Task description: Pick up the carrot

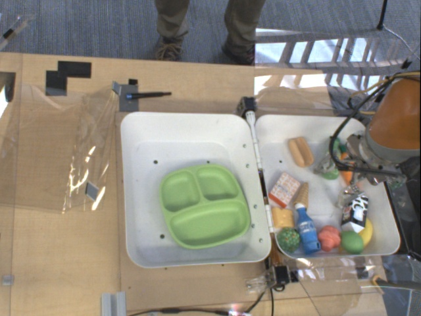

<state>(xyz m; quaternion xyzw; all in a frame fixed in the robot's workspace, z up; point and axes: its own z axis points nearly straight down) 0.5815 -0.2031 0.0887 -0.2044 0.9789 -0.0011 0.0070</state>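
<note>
The gripper (343, 170) hangs over the right bin (276, 127), beside what may be the carrot (346, 174). Whether its jaws are released or clenched cannot be told.

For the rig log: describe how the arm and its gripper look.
The arm is grey with a broad, rounded orange band above the wrist. Black cables loop along its left side. The gripper below is dark and metallic, too small and cluttered for detail.

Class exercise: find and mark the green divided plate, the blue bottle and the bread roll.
green divided plate (206, 205): camera view, on the ridge between its compartments.
blue bottle (307, 229): camera view, on its blue body below the white cap.
bread roll (301, 151): camera view, on the middle of its crust.
</note>
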